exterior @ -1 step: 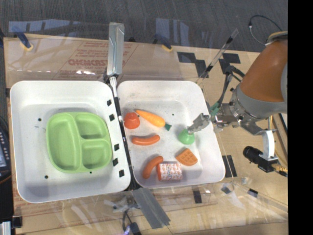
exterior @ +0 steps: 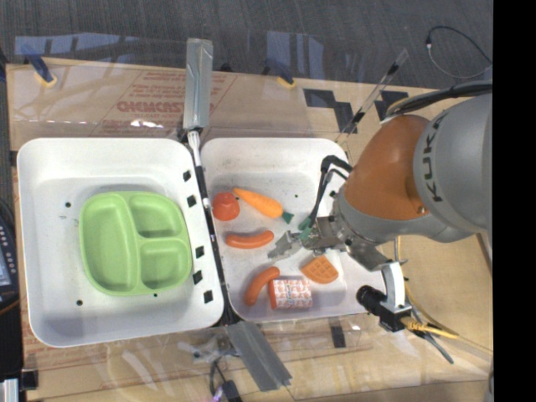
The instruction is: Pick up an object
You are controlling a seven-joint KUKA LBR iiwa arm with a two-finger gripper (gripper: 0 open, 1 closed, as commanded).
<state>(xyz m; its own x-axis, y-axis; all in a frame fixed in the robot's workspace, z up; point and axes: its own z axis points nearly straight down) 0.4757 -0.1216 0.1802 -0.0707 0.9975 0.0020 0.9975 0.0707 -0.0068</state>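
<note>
My gripper (exterior: 295, 240) hangs low over the middle of the right bin (exterior: 251, 159), reaching in from the right under the orange wrist band. Just left of it lies a red sausage (exterior: 249, 239). An orange waffle piece (exterior: 319, 270) sits right below it. A carrot (exterior: 259, 202) lies above and to the left, with a small red round toy (exterior: 224, 206) beside it. Nearer the bin's front edge are a second sausage (exterior: 260, 284) and a small can (exterior: 291, 293) on its side. I see nothing held in the gripper.
The left bin (exterior: 50, 166) holds a green divided plate (exterior: 134, 243). A raised divider (exterior: 205, 233) separates the two bins. The arm's grey body covers the right bin's right side. Cables lie at the bench's front right.
</note>
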